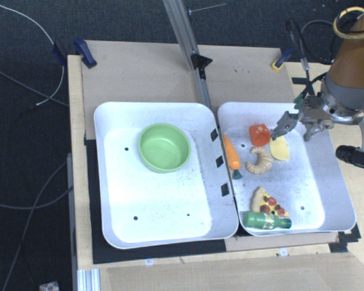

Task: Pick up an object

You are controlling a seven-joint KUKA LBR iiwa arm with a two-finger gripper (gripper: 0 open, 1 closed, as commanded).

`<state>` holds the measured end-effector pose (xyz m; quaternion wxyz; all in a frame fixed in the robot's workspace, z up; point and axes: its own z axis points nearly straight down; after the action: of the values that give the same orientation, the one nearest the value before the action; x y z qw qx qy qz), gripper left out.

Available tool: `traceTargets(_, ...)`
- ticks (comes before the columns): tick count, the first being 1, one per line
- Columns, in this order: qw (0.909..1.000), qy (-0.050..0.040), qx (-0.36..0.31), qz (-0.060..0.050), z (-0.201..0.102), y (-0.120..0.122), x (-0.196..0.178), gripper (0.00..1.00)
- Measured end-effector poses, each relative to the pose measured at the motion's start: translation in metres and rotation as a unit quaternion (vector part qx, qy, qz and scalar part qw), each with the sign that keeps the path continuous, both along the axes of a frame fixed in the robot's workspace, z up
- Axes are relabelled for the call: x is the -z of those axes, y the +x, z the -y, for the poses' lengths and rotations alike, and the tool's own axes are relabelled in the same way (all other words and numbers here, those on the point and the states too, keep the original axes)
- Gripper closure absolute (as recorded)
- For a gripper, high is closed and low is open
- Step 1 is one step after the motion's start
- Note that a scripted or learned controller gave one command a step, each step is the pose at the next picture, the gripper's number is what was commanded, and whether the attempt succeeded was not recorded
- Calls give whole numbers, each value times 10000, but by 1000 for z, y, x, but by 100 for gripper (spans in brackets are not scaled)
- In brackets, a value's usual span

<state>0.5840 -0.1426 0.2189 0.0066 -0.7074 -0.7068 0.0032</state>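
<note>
Six toys lay in the right bin point(327, 180); the green bowl point(164, 147) sat alone in the left bin point(115, 180). Gripper point(296, 127) hung spread and empty toward the right bin's far edge, over the yellow piece point(280, 150) beside the red block point(259, 134), likely lining up a grab.

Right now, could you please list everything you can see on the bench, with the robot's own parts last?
Bins: two, white, side by side on the bench.
Bowl: one, green, left bin.
Carrot: one, orange, right bin, left edge.
Red block: one, right bin, upper middle.
Yellow piece: one, beside the red block.
Croissant: one, tan, centre.
Pizza slice: one, lower part.
Bottle: one, green, front edge.
Clamps: two, blue, bench's far corners.
Gripper: one, grey, above the yellow piece.
</note>
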Motion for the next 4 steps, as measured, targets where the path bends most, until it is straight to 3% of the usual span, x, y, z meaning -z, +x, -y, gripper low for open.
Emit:
traceTargets(2, 10000, 5, 4, -4, 18, -3, 106, 0)
traceTargets(3, 10000, 5, -1, 48, 17, 0, 89, 100)
traceTargets(4, 9999, -30, 7, 109, 24, -4, 28, 100)
